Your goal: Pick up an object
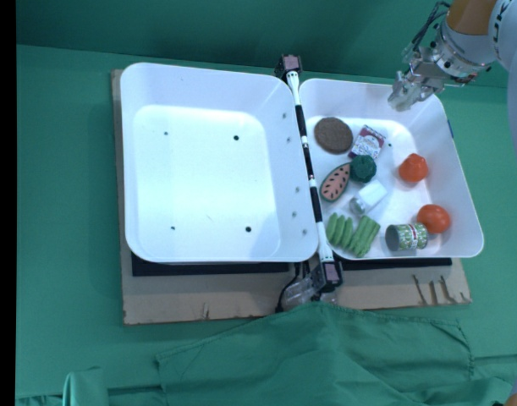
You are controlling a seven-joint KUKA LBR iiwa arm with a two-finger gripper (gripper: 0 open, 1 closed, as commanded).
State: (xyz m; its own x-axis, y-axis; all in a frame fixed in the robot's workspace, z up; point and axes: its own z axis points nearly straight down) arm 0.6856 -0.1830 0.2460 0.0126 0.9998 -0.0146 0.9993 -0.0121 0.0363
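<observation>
The right bin holds several small items: a brown round cookie, a small red-and-white packet, a dark green round piece, a watermelon slice, a white block, green pea pods, a patterned can on its side and two orange-red fruits. My gripper hangs over the far rim of this bin, above and right of the cookie and packet. Nothing shows between its fingers.
The left bin lies beside the right one, with a black-and-white divider bar between them. Both rest on brown cardboard on a green bench. Crumpled green cloth lies at the front.
</observation>
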